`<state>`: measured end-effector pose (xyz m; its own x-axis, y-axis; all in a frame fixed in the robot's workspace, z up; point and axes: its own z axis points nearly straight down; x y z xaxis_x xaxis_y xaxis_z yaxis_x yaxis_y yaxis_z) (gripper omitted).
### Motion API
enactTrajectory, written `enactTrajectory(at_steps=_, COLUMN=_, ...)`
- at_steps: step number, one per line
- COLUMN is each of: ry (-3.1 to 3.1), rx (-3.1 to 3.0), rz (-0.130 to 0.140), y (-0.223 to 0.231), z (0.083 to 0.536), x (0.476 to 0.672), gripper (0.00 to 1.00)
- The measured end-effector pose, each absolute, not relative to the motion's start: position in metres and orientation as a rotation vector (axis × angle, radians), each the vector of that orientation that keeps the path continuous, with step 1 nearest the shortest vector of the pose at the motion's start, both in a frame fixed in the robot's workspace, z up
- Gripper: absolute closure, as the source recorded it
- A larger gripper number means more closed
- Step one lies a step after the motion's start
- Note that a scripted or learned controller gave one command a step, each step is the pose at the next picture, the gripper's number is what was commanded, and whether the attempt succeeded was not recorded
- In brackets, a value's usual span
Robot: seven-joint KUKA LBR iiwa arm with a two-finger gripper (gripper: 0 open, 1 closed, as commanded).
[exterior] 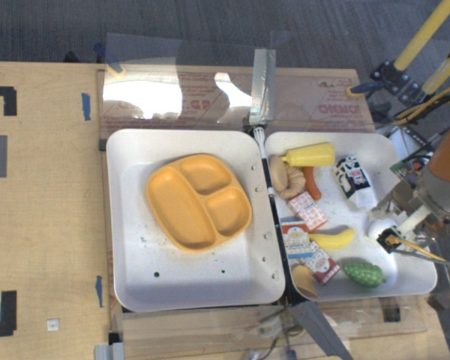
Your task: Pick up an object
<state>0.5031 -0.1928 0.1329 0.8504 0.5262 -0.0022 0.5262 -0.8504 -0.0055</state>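
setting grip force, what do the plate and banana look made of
Plate: probably hard plastic, matte orange; it looks moulded in one piece with three compartments. Banana: likely toy plastic, smooth; evenly bright yellow without spots, though rubber or foam is possible.

The arm [444, 172] enters from the right edge of the scene, about midway between far and near. Its orange band [444, 152] is the farthest part in view. The grey wrist [436, 195] lies just nearer than the band and slightly to the left. From there the wrist leans down and to the left, with the tool [405, 210] at its left end (blurred and crowded by the wrist housing, so whether it is parted or closed cannot be read).
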Motion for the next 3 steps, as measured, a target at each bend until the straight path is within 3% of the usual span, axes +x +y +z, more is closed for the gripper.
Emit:
enactTrajectory(at_steps=1, ry=-0.861, rx=-3.016, rz=0.008, y=-0.192, z=0.142, x=0.503, gripper=1.0)
enactTrajectory(at_steps=2, ry=-0.861, rx=-3.015, rz=0.01, y=-0.192, z=0.142, x=0.503, gripper=0.0)
enactTrajectory(at_steps=3, ry=-0.798, rx=-3.039, rz=-0.005, y=-0.148, z=0.087, x=0.48, gripper=0.0)
